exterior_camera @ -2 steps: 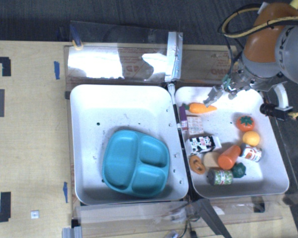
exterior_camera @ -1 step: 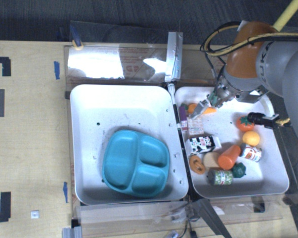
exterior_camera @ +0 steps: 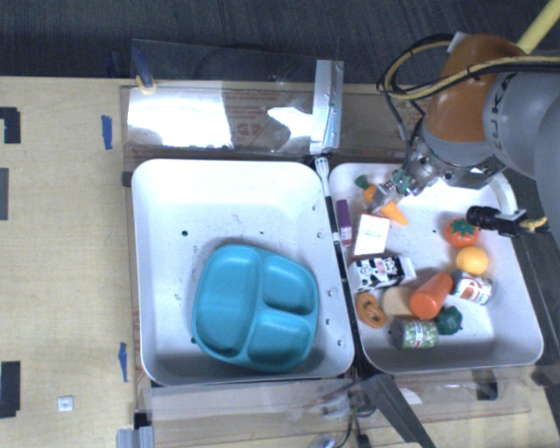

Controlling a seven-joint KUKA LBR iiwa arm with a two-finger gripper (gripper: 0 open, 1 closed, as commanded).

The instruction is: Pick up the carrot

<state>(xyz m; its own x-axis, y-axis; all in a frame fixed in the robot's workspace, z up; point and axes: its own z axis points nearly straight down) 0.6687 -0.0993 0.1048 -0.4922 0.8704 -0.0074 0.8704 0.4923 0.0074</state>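
Note:
The carrot [exterior_camera: 395, 215], orange with a green leafy top [exterior_camera: 363, 183], lies at a slant in the far left corner of the right bin [exterior_camera: 523, 343]. My gripper [exterior_camera: 399, 185] comes down from the right and sits right over the carrot's middle, hiding part of it. The orange tip pokes out below the gripper and the green top shows to its left. I cannot make out whether the carrot is held.
The right bin also holds a white and pink carton [exterior_camera: 371, 234], a cow-patterned box [exterior_camera: 381, 271], a tomato [exterior_camera: 462, 232], a lemon [exterior_camera: 472, 260], an orange bottle [exterior_camera: 431, 294] and several smaller items. A blue divided plate [exterior_camera: 257, 315] lies in the left bin [exterior_camera: 168, 194].

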